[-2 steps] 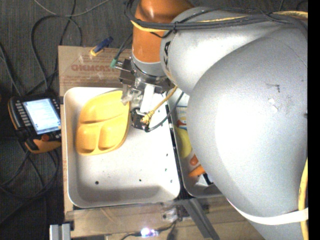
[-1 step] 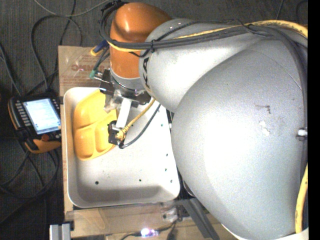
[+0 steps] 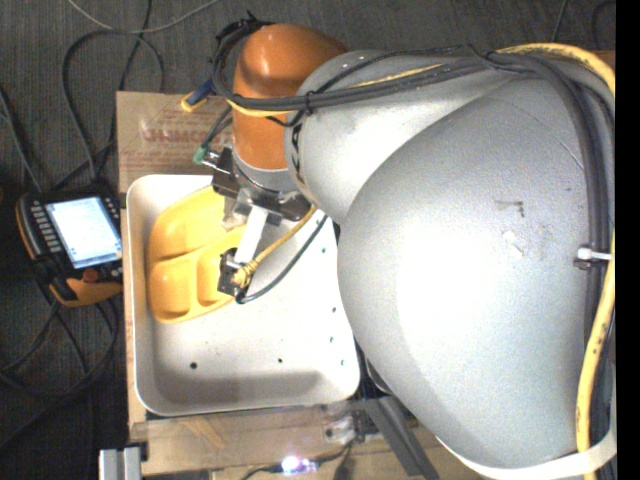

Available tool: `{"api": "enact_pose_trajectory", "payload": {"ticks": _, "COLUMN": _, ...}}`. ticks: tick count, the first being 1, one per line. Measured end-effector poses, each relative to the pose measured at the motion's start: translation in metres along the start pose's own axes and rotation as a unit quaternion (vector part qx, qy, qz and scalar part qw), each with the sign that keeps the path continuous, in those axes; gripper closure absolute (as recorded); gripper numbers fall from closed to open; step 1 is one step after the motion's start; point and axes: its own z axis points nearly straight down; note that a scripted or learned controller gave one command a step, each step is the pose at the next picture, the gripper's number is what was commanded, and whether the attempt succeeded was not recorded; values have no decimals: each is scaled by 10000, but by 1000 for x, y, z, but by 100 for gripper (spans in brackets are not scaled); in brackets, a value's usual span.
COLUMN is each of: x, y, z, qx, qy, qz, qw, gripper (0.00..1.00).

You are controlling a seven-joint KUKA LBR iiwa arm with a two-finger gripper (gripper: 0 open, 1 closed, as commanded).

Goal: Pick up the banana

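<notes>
The grey arm (image 3: 470, 238) covers most of the view and reaches over the left white bin (image 3: 200, 368). Its orange band (image 3: 275, 78) sits above the bin's far edge. Below the band, the gripper (image 3: 243, 190) hangs over the far part of the bin, its fingers hidden by the wrist. Directly under and left of the gripper lies a yellow divided tray (image 3: 185, 258) with several shallow compartments. The tray rests on the bin's floor against the left wall.
A control pendant with a lit screen (image 3: 78, 230) lies on the floor left of the bench. Cables run across the dark carpet at the top. The brown bench top (image 3: 165, 133) extends beyond the bin's far edge.
</notes>
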Motion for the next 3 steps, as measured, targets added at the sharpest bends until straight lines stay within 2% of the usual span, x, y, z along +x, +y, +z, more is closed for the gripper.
{"api": "enact_pose_trajectory", "payload": {"ticks": 1, "x": -2, "y": 0, "z": -5, "qx": 18, "qy": -49, "qz": 0, "qw": 10000, "gripper": 100}}
{"api": "enact_pose_trajectory", "payload": {"ticks": 2, "x": -18, "y": -60, "z": -13, "qx": -11, "qy": 49, "qz": 453, "qw": 9990, "gripper": 100}}
{"api": "enact_pose_trajectory", "payload": {"ticks": 3, "x": -59, "y": -2, "z": 18, "qx": 196, "qy": -3, "qz": 197, "qw": 9996, "gripper": 100}}
